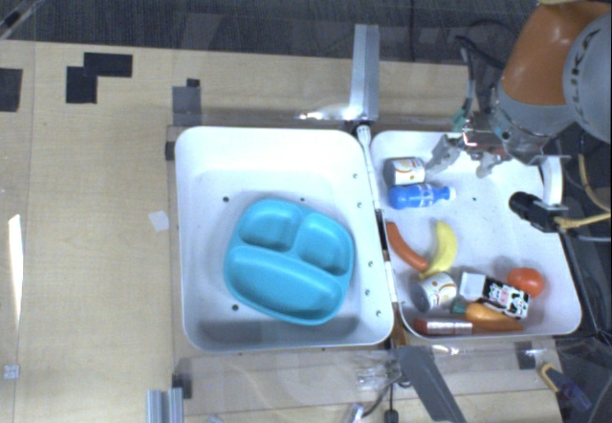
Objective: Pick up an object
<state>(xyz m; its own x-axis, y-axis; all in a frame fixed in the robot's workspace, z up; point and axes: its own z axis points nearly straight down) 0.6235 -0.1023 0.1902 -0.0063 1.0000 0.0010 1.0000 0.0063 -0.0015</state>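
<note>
From my seat the gripper [466, 151] hangs over the far end of the right bin [559, 249], its two fingers spread apart with nothing between them, so I count it as ready to take something rather than carrying anything. The candidates sit just ahead of and below the jaws: a small can [404, 169] a little to the jaws' left, and a blue bottle [419, 195] lying on its side just beneath that, both close to the wall shared with the left bin [191, 220]. I judge either one the likely target, since they are nearest to the open fingers and lie apart from the clutter. Farther from the jaws, toward the near end, a banana [442, 248], a red sausage-shaped piece [405, 247], a round tin [438, 292] and an orange ball [526, 281] crowd together, touching or nearly so, which would make a clean grasp harder. The blue divided plate [287, 260] lies alone in the left bin, well apart from the jaws.
</note>
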